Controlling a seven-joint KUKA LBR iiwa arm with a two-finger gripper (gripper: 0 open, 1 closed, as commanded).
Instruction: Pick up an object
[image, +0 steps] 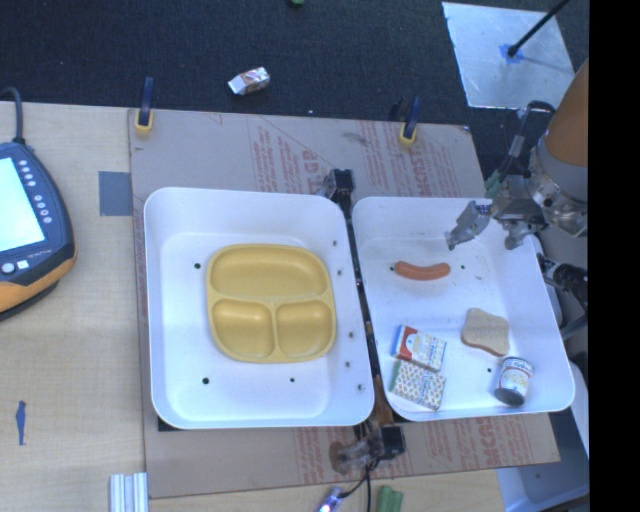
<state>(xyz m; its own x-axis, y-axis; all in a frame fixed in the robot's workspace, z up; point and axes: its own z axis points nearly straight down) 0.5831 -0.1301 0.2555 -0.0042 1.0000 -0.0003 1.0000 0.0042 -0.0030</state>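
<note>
The hand (487, 226) hovers empty over the right bin (560, 340), fingers spread, just right of the sausage (421, 270). The sausage lies well clear of the other items. Best to centre over its middle, straddle its narrow width, then descend.

Single fixed camera overhead, slanted, facing both bins (160, 300).

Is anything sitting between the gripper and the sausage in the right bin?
Nothing visible. The gripper hangs over the right bin's far corner, and bare white floor lies between it and the sausage. The slice of bread, two packets and can lie nearer the camera.
</note>
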